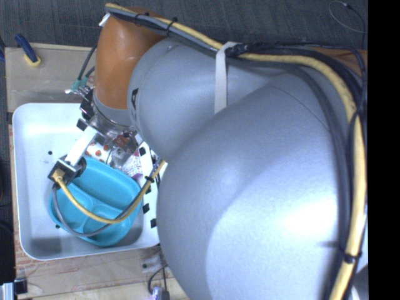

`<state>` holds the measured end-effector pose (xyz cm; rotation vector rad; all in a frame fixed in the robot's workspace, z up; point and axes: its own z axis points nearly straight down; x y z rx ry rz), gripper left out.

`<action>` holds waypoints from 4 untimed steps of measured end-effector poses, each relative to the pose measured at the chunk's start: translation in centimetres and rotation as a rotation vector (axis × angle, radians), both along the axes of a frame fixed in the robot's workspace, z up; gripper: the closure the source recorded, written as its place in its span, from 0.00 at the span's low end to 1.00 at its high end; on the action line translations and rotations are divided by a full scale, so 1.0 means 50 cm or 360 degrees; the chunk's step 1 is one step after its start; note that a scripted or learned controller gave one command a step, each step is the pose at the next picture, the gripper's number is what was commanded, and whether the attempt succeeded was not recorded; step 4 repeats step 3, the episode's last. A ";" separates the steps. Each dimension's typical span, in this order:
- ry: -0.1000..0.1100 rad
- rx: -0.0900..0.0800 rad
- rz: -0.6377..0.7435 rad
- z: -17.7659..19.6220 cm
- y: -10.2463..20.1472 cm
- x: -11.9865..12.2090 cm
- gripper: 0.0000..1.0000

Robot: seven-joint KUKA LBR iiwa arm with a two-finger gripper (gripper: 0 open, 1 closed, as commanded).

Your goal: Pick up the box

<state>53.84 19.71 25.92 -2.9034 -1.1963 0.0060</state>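
Observation:
The grey arm with its orange band [119, 55] reaches down into the left white bin [31, 136] and covers most of the view. The gripper [109, 147] hangs over the bin's middle, just above a blue bowl-shaped object [103, 189]. A small patch of white and purple printed surface [133, 165], possibly the box, peeks out under the wrist, right beside the gripper; most of it is hidden. I cannot tell whether anything sits between the fingers.
A yellow cable [94, 216] loops from the gripper across the blue object. The bin's left and front walls stand close to the blue object. A blue-and-yellow tool [26, 50] lies on the wooden bench at the far left.

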 end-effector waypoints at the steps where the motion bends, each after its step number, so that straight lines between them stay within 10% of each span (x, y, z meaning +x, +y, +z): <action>1: 0.0005 0.0000 -0.0061 -0.001 -0.209 -0.020 1.00; 2: 0.0007 -0.0003 -0.0707 -0.046 -0.287 -0.125 1.00; 3: 0.0001 0.0000 -0.0557 0.184 -0.410 0.082 1.00; 4: 0.0001 0.0000 -0.0557 0.184 -0.410 0.082 1.00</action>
